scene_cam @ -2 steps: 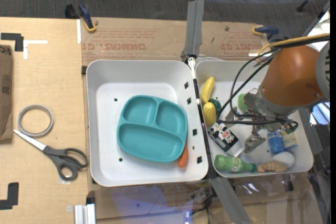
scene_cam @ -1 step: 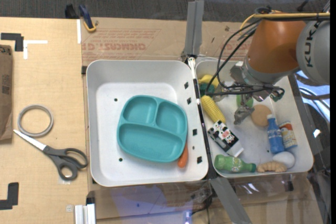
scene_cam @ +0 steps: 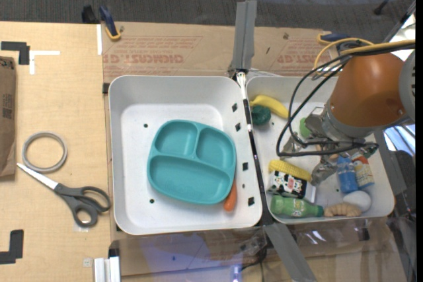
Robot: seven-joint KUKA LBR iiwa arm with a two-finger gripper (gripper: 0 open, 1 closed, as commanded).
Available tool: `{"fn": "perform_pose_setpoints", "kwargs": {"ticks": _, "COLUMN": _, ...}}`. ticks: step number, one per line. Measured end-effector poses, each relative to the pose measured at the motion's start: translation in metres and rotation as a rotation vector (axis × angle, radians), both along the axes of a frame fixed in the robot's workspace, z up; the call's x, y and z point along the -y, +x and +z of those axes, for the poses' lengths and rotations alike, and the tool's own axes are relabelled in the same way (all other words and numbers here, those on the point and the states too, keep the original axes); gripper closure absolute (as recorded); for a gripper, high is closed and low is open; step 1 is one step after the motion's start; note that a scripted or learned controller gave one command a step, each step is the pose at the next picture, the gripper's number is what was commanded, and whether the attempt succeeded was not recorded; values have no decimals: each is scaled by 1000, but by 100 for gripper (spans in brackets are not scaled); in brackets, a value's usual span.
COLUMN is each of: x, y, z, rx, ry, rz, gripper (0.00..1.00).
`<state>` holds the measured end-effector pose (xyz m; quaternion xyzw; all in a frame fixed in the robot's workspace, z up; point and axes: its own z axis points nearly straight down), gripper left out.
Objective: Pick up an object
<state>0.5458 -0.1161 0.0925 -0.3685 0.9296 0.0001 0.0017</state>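
My pincer (scene_cam: 328,166) low in right bin (scene_cam: 264,85), jaw state unclear; clutter crowds near edge, far-right corner open.

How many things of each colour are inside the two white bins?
Teal: 2, the divided plate and a small round thing
Orange: 1, the carrot
Yellow: 2, the banana and a yellow-topped box
Green: 1, the bottle
Blue: 1, the blue bottle
Total: 7 that I can tell apart

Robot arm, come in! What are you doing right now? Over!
Gripper low in right bin, fingers hidden. Nothing seen held. Blue bottle, green bottle, banana crowd around it. Teal plate in left bin.
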Motion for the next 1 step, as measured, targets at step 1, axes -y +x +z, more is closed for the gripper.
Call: {"fn": "perform_pose_setpoints", "kwargs": {"ticks": 1, "x": 24, "y": 76, "z": 1, "rx": 3, "ry": 0, "rz": -98, "gripper": 0}}
